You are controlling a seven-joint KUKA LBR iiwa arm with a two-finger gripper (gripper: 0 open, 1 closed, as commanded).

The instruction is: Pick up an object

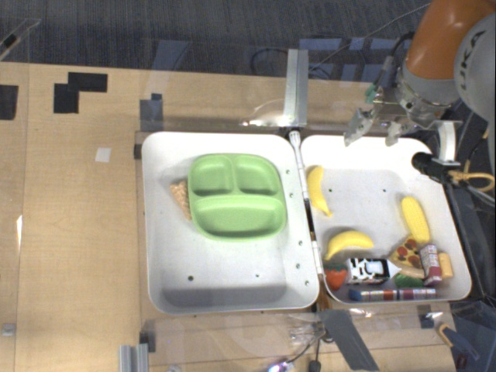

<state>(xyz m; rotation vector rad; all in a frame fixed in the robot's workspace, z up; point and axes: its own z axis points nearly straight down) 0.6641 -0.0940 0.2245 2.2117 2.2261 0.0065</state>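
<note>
My gripper (375, 132) hangs above the far edge of the right bin (364, 173), fingers apart and nothing between them. Below it in that bin lie a yellow banana (315, 190) by the left wall, a second banana (349, 242) nearer the front, and a corn cob (415, 219) on the right. Along the front wall sit a pizza slice (405, 254), a small bottle (431, 263), a black and white item (369, 270), a red item (335, 277) and a marker (387, 294).
The left bin (225, 277) holds a green divided plate (235, 194) with a tan waffle-like piece (180, 198) tucked at its left edge. A metal post (297, 91) stands behind the divider between the bins. Cables and a black fitting (434, 165) sit at the right bin's far right corner.
</note>
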